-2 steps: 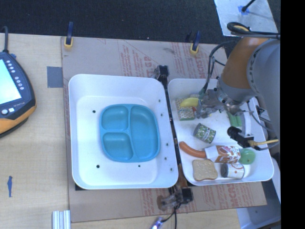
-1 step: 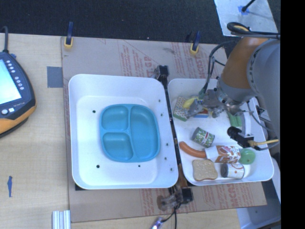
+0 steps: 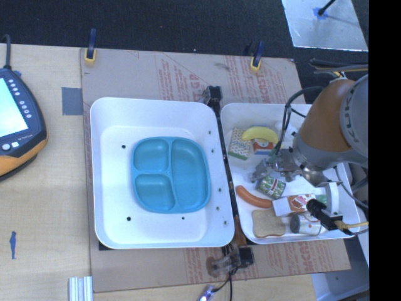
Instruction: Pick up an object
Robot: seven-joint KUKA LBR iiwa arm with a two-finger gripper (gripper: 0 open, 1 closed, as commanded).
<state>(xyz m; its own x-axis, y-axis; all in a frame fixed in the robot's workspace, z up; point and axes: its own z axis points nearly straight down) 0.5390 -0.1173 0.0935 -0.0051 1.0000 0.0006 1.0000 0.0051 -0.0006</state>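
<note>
Arm low in the right bin, nothing lifted yet

The grey-and-orange arm rides highest, its end effector down among the right bin clutter; whether it is wide or narrow I cannot tell. Just below it lies a small green can, a sausage beyond, a banana above. The grasp is not yet shown done.

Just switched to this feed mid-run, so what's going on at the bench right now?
The arm has reached into the right bin, its gripper low over the toy food there: a banana, a hot dog, a bread slice. Nothing is visibly lifted. The left bin holds a blue divided plate.
</note>
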